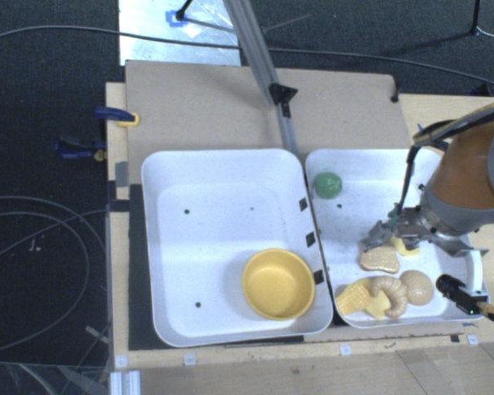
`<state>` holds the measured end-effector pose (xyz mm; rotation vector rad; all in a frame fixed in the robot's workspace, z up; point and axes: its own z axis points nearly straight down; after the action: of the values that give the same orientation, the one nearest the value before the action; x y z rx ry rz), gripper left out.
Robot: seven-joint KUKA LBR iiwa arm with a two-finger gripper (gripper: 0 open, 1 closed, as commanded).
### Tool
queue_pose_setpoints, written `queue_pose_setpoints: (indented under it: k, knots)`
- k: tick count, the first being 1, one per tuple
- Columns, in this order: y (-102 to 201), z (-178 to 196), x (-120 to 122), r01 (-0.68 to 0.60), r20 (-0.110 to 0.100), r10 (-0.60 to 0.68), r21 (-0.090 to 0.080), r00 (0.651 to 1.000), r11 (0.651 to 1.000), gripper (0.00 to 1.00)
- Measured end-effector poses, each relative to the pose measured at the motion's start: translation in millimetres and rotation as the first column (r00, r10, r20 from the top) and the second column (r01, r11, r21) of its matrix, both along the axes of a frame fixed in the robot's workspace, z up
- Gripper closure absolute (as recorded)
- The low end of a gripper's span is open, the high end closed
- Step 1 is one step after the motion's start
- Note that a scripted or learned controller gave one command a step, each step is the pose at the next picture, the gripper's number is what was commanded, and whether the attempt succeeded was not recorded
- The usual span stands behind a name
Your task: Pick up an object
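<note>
Arm (469,179): reaches in from the right, bent low over the right bin (354,171).
Pincer (384,235): just above a tan toy (380,259); can't tell if open.

The arm (477,179) is cut off by the right edge.

The tan surface (230,105) fills the middle of the frame, carrying 2 shallow white bins side by side on a dark mat, the left bin (222,179) touching the right bin (370,171).
</note>
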<state>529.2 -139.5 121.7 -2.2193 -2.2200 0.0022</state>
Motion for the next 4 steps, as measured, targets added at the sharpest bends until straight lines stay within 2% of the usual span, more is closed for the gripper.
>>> queue_pose_setpoints:
  k: [1, 3, 4]
  knots:
    - [0, 13, 2, 0.0, 0.006, 0.0, -0.001, 1.0, 1.0, 1.0]
    - [5, 130, 2, -0.005, 0.011, 0.005, -0.003, 1.0, 1.0, 1.0]
    - [51, 126, 25, -0.01, 0.007, 0.01, 0.0, 1.0, 1.0, 1.0]
